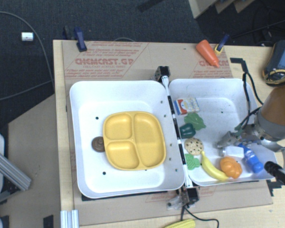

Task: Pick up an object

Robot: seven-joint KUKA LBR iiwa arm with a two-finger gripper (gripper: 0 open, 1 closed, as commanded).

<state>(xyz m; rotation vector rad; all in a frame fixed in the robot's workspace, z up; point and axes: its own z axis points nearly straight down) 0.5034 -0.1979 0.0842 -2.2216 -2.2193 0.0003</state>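
Nearest the camera, along the front wall of the right bin [213,85], lie a banana [213,169], an orange fruit [230,167] touching its tip, and a blue bottle [252,160] just beside that, with a green piece [193,162] at the banana's other end. Any of these could be the object to pick. They look like toy food: light, stiff and smooth, so probably apt to slip. The banana's middle seems the surest place to grip, across its narrow width.

The gripper [229,140] hangs low over the bin just behind the bottle and a small white object [233,151]; whether its fingers are apart or together cannot be told, and nothing shows between them.

Further back lie a round cookie [194,146], dark green pieces [192,124] and a red-and-white packet [185,105].

The left bin [85,127] holds a yellow divided plate [133,140] with a brown disc [98,144] touching its left edge.
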